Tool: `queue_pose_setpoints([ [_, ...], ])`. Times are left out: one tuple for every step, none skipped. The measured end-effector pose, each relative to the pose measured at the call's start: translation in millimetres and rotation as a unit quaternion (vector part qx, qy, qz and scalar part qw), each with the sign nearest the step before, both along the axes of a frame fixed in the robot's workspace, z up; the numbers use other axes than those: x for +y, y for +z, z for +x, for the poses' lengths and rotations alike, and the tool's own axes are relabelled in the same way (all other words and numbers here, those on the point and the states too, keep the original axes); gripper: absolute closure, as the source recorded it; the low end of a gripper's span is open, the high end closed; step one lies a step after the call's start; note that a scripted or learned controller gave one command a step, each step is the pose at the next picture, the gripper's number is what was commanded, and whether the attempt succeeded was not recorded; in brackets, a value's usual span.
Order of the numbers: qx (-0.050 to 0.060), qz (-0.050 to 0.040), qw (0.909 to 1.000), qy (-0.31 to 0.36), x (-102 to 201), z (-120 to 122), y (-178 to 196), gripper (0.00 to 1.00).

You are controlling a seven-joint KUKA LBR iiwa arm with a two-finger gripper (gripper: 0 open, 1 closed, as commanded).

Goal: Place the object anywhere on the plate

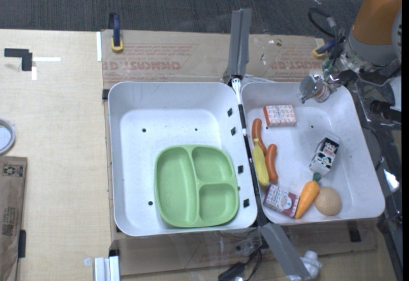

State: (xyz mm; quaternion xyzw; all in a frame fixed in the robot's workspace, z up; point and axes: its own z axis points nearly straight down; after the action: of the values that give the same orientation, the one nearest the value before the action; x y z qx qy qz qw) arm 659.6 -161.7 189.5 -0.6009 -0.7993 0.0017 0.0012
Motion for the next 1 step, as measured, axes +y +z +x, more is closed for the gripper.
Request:
queue_pose_setpoints([
  [0.0, 0.0009, 0.9936, 0.113, 62.6, -21.5, 15.3, 1.0],
])
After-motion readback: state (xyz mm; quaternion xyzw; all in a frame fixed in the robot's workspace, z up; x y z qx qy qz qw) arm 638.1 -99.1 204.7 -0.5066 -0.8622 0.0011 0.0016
